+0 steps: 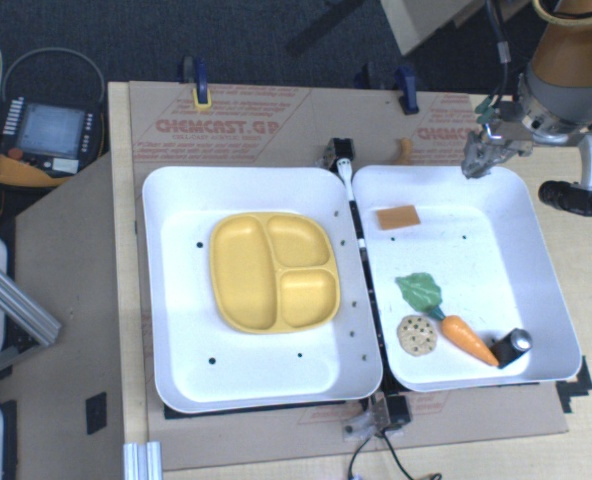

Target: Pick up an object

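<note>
In the right bin (536,258) lie a tan square cracker (397,217) near the back left, a green leaf (419,292), a round speckled cookie (416,335), an orange carrot (466,338) and a small black cylinder (512,346) at the front right. My gripper (479,161) hangs over the back right rim of that bin, well apart from all of them, with nothing seen between its fingers.
The left bin (176,268) holds a yellow divided plate (273,270). A black divider strip (357,233) runs between the bins. Blue clamps (201,78) sit on the cardboard at the back. A pendant with a screen (46,133) lies at the far left.
</note>
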`<state>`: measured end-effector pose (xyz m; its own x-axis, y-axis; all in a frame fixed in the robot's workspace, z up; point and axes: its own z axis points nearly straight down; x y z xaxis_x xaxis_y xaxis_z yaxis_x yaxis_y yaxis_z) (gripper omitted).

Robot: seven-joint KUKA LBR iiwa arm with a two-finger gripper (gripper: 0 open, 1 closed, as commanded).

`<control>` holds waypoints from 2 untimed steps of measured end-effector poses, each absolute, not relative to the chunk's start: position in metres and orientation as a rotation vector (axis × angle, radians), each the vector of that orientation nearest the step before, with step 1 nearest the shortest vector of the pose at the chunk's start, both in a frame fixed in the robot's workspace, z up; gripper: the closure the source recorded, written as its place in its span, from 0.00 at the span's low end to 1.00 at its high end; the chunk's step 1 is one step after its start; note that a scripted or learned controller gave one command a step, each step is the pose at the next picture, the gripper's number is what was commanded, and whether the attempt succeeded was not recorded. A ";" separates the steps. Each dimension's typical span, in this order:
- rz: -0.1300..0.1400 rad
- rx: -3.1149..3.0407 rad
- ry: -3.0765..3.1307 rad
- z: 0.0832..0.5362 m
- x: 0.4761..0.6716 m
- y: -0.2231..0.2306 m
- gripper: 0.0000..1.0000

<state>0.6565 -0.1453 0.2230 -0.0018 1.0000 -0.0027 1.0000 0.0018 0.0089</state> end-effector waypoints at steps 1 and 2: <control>0.006 2.215 2.217 0.274 0.658 -0.146 1.00; -0.001 2.219 2.228 0.270 0.640 -0.106 1.00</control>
<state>0.6401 -0.1065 0.2696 -0.0038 1.0000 0.0017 1.0000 0.0039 -0.0023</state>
